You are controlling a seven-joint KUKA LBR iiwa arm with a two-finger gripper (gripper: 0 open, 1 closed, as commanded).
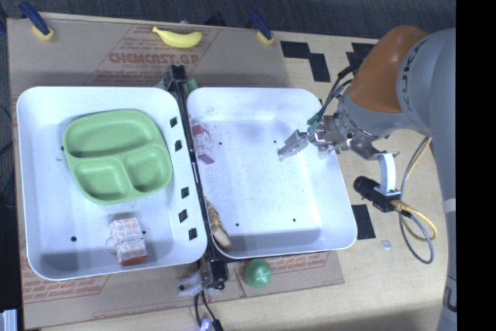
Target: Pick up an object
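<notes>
Fingers (292, 145) over right bin (267, 240), spread or pressed together can't tell; green tray (116, 155) in left bin (39, 190)

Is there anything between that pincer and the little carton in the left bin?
Yes. The pincer is over the right bin, while the small carton lies in the left bin. The two bins' meeting walls run between them; the green tray sits beside the carton, off the direct line.

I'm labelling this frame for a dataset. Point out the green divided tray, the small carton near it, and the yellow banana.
green divided tray (116, 155): camera view, on its central ridge.
small carton (127, 239): camera view, middle of its top face.
yellow banana (178, 36): camera view, middle of its curve.
</notes>
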